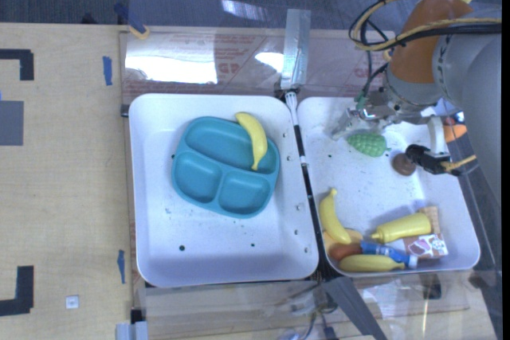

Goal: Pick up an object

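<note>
In the camera view my gripper [360, 119] hangs over the far part of the right bin [466, 207], reaching in from the right. Just in front of it, touching or almost touching, a green bumpy object [369, 144] lies on the bin floor. A small brown round object [405, 164] sits to the right of the green one. Along the near side of this bin lie a banana [334, 220], a yellow bottle [402, 228], a red piece [344, 251] and a blue and white tube [389, 254].
The left bin [151, 195] holds a blue divided plate [223, 171] with a second banana [255, 138] on its far right rim. A metal divider [303, 171] separates the bins. Black cables [374, 20] loop above the wrist.
</note>
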`<state>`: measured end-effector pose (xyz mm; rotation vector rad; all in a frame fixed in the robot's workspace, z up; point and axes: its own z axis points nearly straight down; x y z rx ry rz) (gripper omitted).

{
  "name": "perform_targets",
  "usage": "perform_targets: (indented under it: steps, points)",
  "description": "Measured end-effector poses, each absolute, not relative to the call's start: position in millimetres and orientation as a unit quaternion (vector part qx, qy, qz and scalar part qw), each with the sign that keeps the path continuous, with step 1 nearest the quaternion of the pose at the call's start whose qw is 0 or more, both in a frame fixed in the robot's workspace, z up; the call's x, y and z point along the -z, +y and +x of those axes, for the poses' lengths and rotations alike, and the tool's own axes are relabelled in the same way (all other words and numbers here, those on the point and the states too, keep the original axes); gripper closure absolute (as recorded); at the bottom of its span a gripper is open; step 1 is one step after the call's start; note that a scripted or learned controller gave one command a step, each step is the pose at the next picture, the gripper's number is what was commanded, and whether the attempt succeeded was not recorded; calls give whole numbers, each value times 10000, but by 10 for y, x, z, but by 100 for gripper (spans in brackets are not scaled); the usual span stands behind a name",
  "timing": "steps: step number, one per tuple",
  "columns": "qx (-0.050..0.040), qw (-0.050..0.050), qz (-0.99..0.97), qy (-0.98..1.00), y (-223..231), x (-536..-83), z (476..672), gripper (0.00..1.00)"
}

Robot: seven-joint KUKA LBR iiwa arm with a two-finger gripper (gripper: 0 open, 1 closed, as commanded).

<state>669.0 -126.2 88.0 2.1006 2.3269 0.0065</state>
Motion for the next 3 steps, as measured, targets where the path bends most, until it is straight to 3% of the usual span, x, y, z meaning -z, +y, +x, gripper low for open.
perform_targets:
  steps: [1,2,3]
  points:
    - [-1,3,6661,7458,-1352,-858,6367,0]
    - [-2,4,6660,7460,-1349,-858,6368,0]
    - [-28,44,6655,7464,-1344,-1002,6399,100]
